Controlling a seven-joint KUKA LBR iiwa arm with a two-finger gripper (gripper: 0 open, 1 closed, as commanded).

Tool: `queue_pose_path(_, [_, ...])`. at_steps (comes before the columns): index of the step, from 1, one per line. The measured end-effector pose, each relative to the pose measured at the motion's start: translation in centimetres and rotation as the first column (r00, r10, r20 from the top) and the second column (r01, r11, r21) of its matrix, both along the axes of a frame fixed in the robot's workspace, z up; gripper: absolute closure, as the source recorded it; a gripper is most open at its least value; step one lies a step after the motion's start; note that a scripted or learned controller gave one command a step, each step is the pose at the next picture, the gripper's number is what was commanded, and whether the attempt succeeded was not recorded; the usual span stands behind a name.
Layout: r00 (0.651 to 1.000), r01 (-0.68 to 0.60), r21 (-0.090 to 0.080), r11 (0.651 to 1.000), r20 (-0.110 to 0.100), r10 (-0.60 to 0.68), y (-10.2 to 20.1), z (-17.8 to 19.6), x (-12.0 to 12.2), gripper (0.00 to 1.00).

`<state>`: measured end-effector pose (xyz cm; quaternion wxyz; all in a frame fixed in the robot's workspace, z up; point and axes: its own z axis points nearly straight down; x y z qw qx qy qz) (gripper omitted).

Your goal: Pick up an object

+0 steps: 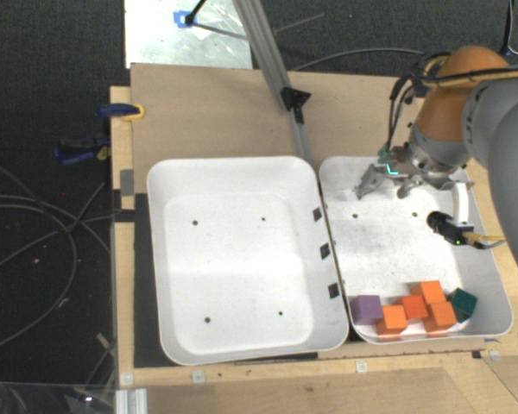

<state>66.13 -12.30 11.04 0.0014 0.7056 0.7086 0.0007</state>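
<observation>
At the near end of the right bin [371,240] lies a cluster of blocks: a purple block [366,308], several orange blocks [414,307] and a dark green block [463,302]. My gripper [383,186] hangs over the far end of that same bin, well away from the cluster. Its two fingers are spread apart, open, with nothing between them. The grey arm with its orange band [453,93] comes in from the right.
The left bin [168,231] sits beside the right one, with black clips [325,250] along the shared edge. A grey pole [272,54] slants down from the top to the gap between the bins. Blue clamps [112,110] grip the bench's left edge.
</observation>
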Motion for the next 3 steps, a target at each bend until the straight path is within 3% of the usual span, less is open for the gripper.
queue_pose_path(2, [1.0, 0.0, 0.0, 1.0, 0.0, 0.0, 0.0, 0.0, 0.0, 0.0])
queue_pose_path(3, [1.0, 0.002, 0.0, 1.0, -0.003, -0.002, -0.2, -2.0, -1.6, 0.0])
